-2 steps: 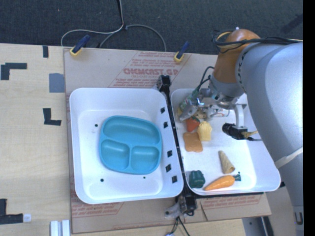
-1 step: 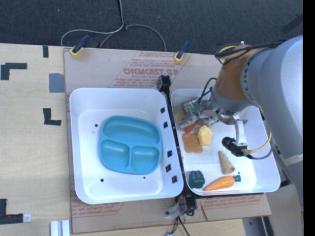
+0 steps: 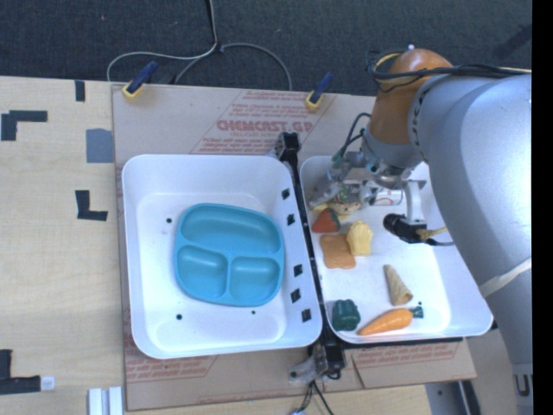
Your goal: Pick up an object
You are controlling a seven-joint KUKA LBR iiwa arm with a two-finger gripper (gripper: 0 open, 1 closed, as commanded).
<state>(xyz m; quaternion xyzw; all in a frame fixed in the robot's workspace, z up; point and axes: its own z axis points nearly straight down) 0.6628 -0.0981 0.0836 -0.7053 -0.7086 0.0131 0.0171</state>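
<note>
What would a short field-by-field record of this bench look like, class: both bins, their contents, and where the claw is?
left bin: holds a blue divided plate
right bin: holds toy foods
near its front edge: carrot, green pepper
middle: cone, orange block, yellow piece, red piece
claw: low over the right bin's far end, above the red piece
grasp: cannot tell from this view

Glossy blue plastic tray (image 3: 229, 254) — smooth white bins (image 3: 143, 232) — matt cardboard (image 3: 251, 124).
</note>
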